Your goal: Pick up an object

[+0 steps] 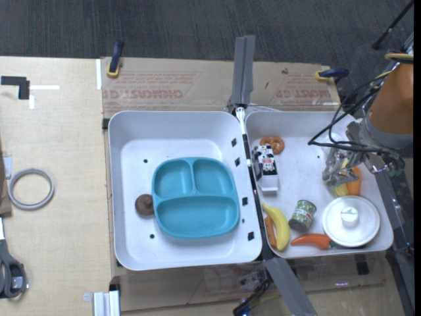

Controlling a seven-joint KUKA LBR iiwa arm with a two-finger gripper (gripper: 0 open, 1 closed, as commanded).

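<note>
My gripper (337, 171) hangs low over the right side of the right bin (299, 170), reaching in from the right under the orange wrist band. Its tip is right above an orange and yellow toy piece (354, 187), and metal hides part of that piece. Whether anything is held is unclear. Nearby lie a white round lid (351, 220), a green can (302, 214), a banana (279, 224), a red-orange pepper (310, 240), a pretzel (272, 143) and a small white box (266, 168).
The left bin (115, 196) holds a teal divided plate (195, 197) and a brown round thing (144, 205) beside it. On the bench at the left are a grey tape ring (29, 188) and scissors (12, 276). Cables trail near the arm at the right.
</note>
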